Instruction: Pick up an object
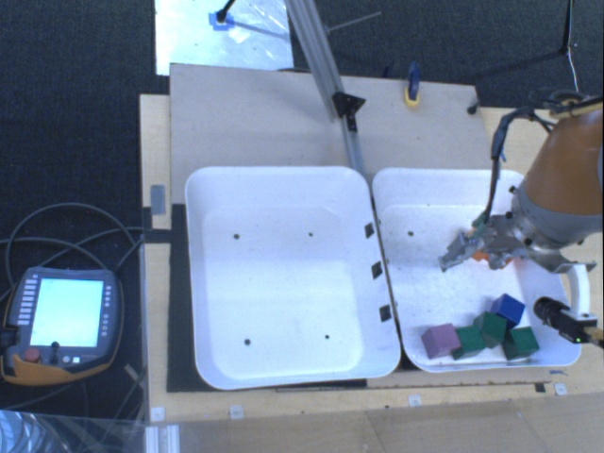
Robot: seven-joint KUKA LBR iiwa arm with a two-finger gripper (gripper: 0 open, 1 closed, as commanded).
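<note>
Gripper [453, 256] hung over right bin [415, 192], above block cluster; finger spread impossible to tell. You needed drop toward blue block [508, 307], cluster's freest edge, squared fingers.

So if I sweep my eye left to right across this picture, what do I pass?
Handheld screen pad → left white bin → right white bin → claw → blue block.

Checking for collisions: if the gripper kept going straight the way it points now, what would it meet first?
The gripper points left over the right white bin. Its line looks free of blocks; it would probably meet bare bin floor or the bin's left wall first, though depth is unclear.
</note>
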